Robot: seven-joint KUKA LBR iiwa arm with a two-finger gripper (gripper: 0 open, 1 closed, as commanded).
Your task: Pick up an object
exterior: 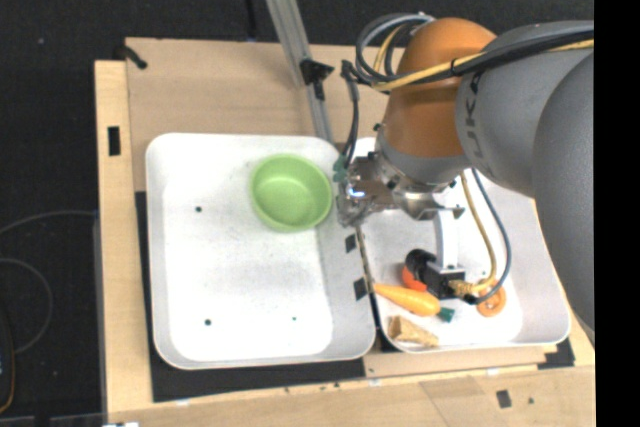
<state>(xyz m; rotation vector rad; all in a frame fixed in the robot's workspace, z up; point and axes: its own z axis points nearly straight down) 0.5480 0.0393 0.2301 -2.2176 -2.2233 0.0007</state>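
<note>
Your claw (352,200) sits at the divider between the two bins, just beside the green bowl (291,192), which rests in the left bin (200,315) to the claw's left in the view. Whether the claw is apart or together, you cannot tell. The orange carrot-like piece (405,298) lies in the right bin (540,325), long axis roughly across the view.

Green bowl (291,192) in left bin (200,245), far right corner. Arm (470,115) over right bin (545,315); carrot (405,297) near front.
</note>
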